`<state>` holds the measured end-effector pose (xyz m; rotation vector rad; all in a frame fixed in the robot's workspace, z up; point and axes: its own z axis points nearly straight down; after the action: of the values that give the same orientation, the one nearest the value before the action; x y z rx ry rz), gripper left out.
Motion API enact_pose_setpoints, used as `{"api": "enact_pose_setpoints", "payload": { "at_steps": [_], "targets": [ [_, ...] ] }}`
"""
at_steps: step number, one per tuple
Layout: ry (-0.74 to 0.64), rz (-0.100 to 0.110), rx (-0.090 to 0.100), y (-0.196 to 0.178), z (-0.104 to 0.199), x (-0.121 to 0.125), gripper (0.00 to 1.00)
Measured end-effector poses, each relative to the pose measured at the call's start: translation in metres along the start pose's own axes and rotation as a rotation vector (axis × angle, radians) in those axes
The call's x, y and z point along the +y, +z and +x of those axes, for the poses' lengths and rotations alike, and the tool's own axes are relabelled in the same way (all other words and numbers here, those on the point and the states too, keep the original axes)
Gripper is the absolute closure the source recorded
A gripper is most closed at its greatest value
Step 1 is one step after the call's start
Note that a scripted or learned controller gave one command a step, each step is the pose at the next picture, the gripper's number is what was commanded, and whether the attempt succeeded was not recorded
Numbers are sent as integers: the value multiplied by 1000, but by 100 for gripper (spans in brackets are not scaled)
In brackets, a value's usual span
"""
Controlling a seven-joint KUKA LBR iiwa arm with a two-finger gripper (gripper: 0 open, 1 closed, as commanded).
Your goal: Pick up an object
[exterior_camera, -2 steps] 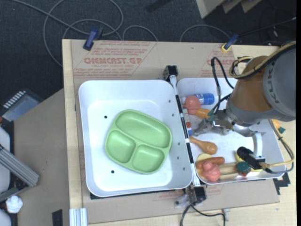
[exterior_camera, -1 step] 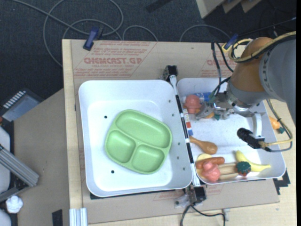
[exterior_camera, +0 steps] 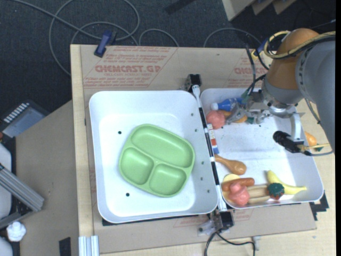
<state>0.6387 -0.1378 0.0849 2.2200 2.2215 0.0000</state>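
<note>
My gripper (exterior_camera: 246,114) is down in the far end of the right bin (exterior_camera: 250,143), with the grey arm and its orange band (exterior_camera: 290,57) coming in from the upper right. Just left of it lie a pink-red rounded toy (exterior_camera: 216,119) and a blue item (exterior_camera: 229,104), with a small orange piece (exterior_camera: 241,119) close beneath the gripper. Toward the bin's near end sit a tan drumstick-shaped piece (exterior_camera: 232,165), a red sausage (exterior_camera: 238,184), a pink lump (exterior_camera: 240,196), a wooden stick (exterior_camera: 258,193), a yellow banana (exterior_camera: 288,185) and a red-and-green strawberry (exterior_camera: 275,190).
The left bin (exterior_camera: 106,121) holds a green divided plate (exterior_camera: 156,159). A black part (exterior_camera: 286,141) hangs off the arm over the right bin's right side, beside an orange item (exterior_camera: 310,140). Cables and a blue clip (exterior_camera: 104,42) lie beyond the bench.
</note>
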Motion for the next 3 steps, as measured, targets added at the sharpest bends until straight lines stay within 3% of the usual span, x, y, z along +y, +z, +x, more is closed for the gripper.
{"api": "enact_pose_setpoints", "payload": {
  "at_steps": [1, 2, 3],
  "targets": [
    [3, 3, 0, 1, -34, -104, 0],
    [-1, -1, 1, -14, -25, -32, 0],
    [0, 4, 3, -22, -85, -108, 0]
  ]
}}
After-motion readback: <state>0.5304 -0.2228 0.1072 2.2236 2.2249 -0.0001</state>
